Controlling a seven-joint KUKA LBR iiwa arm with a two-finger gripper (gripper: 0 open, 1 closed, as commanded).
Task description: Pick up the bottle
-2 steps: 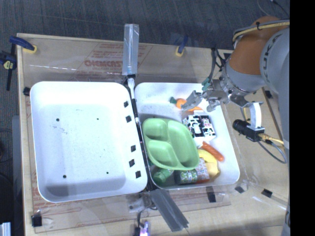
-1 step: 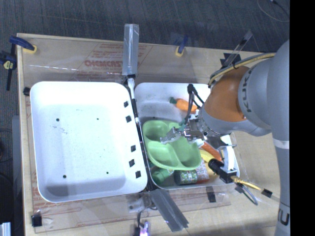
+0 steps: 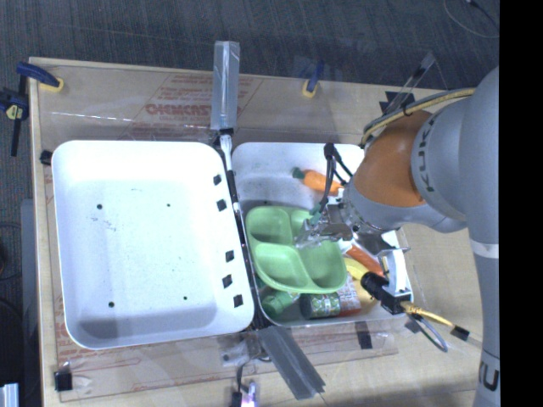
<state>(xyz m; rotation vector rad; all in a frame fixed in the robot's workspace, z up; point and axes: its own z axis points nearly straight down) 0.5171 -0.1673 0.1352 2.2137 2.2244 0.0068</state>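
Bins: two, side by side.
Bottle point(image 3: 325, 304): one, laid flat at the right bin's point(image 3: 271, 161) near edge.
Green dish point(image 3: 293, 251): one.
Carrot point(image 3: 316, 179): one.
Gripper point(image 3: 318, 227): poised over the dish; grip state hidden.

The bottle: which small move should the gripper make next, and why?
Probably shift toward the near edge of the right bin. The gripper sits over the green tray, while the bottle lies on its side past that tray, against the bin's near wall.
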